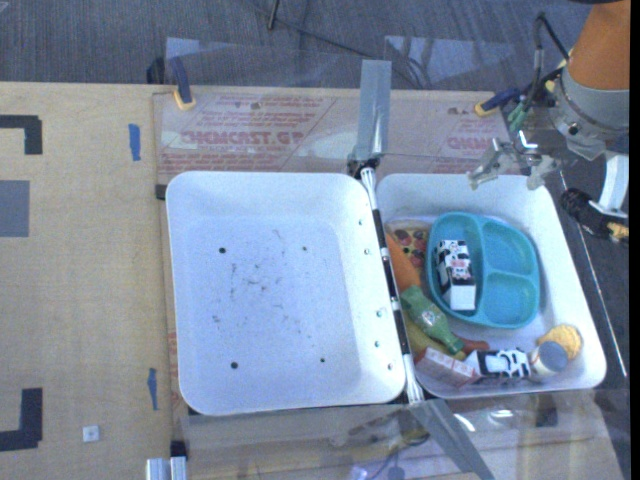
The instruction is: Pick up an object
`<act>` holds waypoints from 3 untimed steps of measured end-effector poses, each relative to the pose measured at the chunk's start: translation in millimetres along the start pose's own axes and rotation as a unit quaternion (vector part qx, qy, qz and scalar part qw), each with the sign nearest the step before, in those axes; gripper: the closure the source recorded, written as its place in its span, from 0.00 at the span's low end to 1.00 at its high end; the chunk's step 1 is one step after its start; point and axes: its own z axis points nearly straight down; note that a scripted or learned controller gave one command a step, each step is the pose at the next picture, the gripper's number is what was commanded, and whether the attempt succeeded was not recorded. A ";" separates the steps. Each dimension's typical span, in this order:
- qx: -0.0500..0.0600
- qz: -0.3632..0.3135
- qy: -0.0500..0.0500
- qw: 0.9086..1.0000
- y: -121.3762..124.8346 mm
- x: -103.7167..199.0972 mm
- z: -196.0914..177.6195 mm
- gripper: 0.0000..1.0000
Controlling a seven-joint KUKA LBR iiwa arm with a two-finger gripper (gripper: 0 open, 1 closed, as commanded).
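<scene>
End effector (pixel 515 160) at upper right, above the right bin's (pixel 585 268) far rim — fingers apart, nothing held. Objects crowd that bin; the blue divided plate (pixel 505 273) sits centre — descend straight, avoid rim.

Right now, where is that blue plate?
The blue plate lies in the right bin, toward its back, with a small black-and-white toy in its left compartment and a green bottle beside its front-left edge.
</scene>
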 end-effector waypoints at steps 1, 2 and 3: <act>0.000 -0.090 0.000 0.996 -35.7 23.0 62.6 0.00; -0.001 -0.067 0.000 0.998 -75.4 -9.0 151.7 0.00; 0.003 -0.190 -0.003 0.982 -42.1 -22.7 170.4 0.00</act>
